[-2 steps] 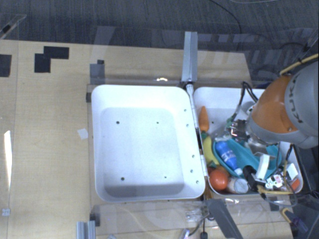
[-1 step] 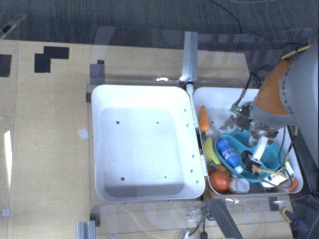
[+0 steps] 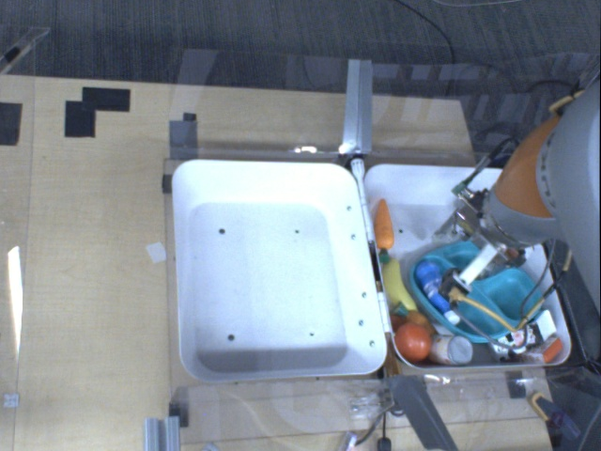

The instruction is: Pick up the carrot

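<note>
Dark carpet runs along the far side of the scene, with a thin black cable trailing across it, and below it a pale wooden counter [image 3: 84, 280] carries two shallow white bins set side by side.

Largest of the things on it is the left bin [image 3: 268, 181], whose floor is bare apart from a few small dark dots. Next in size is the arm [image 3: 563, 172], grey with an orange band, which reaches in from the right and hangs over the far right part of the right bin [image 3: 413, 178]. That bin is crowded: a teal bowl-like object [image 3: 498, 294] fills its near right half, with a blue item [image 3: 428, 275] just left of it, a yellow piece [image 3: 402, 289] along the left wall, and a red-orange round fruit [image 3: 413, 343] at the near left corner.

The pincer [image 3: 470, 216] is seen at the end of the wrist, above the teal object, but whether it is spread or closed cannot be told, since it is lost among cables and clutter. Nothing is seen held in it.

The carrot [image 3: 383, 224], small and orange, lies along the left wall of the right bin, toward the far end, well left of the pincer and apart from it.

As judged from this, the task has not been achieved: the carrot rests untouched in the bin, and the approach, grasp and lift are all left to be done.
</note>
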{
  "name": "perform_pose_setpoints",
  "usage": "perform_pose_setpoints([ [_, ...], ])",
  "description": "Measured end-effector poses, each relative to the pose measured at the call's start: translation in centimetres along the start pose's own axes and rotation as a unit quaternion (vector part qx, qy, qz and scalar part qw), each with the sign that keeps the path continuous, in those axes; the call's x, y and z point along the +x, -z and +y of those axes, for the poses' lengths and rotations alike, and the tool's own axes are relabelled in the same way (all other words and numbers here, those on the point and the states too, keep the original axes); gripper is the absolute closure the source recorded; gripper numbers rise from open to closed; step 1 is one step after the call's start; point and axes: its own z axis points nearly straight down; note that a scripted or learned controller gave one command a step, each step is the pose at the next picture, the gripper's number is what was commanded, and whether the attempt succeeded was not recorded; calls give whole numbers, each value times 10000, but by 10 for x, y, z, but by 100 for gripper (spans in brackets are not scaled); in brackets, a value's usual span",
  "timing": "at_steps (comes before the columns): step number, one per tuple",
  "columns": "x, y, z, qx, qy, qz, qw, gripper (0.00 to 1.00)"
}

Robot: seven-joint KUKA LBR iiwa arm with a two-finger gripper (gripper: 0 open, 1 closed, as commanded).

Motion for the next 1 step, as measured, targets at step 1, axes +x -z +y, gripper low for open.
perform_pose_setpoints([
  [1,6,4,-36,-102,-1967,-6,9804,0],
])
